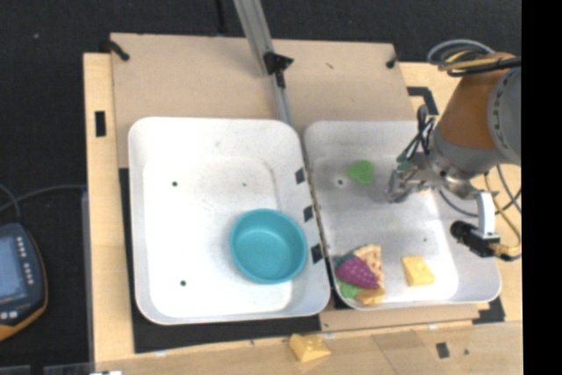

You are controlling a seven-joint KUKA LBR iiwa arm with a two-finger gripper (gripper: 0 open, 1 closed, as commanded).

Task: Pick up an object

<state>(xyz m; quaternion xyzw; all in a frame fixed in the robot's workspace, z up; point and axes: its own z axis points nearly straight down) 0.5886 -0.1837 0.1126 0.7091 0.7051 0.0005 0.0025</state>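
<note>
— Well, which piece, going from the counter's front edge back?

— Nearest inside the right bin lie the purple grapes and yellow block, both likely light, hard plastic. Farther back sits the green piece, small and probably slippery; pinch its sides.

— And the tool?

— Just right of the green piece, low over the bin. Whether it's parted or closed, I can't tell.

Our jaws hang low over the right bin. A small green piece lies just left of them. Nearer the camera sit a yellow block and purple grapes; far left, a blue bowl rests in the left bin.
</note>
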